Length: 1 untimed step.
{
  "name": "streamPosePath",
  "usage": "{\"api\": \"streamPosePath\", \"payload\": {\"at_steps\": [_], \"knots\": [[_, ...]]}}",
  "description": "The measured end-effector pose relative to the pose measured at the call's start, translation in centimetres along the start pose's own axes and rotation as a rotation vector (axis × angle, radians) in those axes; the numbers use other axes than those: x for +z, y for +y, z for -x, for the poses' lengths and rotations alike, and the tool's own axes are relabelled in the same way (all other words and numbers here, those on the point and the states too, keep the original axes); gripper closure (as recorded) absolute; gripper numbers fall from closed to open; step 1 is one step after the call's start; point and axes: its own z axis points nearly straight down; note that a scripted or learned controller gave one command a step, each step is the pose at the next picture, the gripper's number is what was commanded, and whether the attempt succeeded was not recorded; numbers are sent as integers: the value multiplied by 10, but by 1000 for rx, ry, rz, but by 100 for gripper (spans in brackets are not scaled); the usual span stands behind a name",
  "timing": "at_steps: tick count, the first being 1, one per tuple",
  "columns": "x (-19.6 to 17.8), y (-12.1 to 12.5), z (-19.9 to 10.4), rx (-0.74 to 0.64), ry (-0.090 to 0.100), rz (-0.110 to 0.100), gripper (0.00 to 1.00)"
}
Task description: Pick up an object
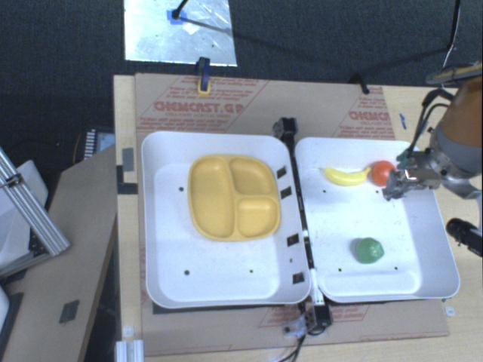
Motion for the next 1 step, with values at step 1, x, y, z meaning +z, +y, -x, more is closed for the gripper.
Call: {"api": "streamPosePath", "payload": {"at_steps": [1], "knots": [[4, 11, -45, -4, 3, -3, 100]]}}
